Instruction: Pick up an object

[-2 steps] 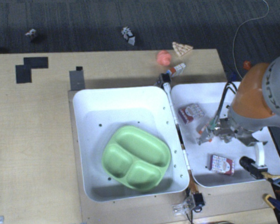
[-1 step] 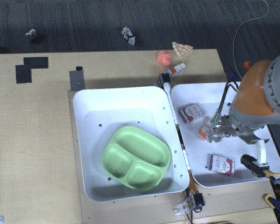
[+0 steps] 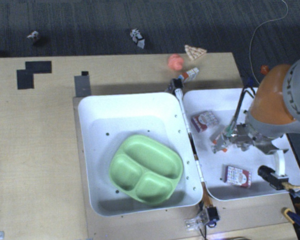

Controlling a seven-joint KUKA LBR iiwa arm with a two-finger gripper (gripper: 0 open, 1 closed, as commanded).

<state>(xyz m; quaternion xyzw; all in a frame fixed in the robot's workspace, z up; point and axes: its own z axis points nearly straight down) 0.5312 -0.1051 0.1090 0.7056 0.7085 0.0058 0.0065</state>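
While your gripper [image 3: 225, 140], its opening impossible to judge, hovers mid-right in frame, the nearest small packet [image 3: 205, 120] lies just up-left.

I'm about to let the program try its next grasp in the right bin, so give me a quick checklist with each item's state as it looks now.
1. Gripper is over the right bin: ok.
2. Something held between its fingers: cannot tell.
3. Candidate items lie in the bin, a red-and-white packet and a small red box: ok.
4. Both items lie apart from each other: ok.
5. Green divided tray sits in the left bin, away from the arm: ok.
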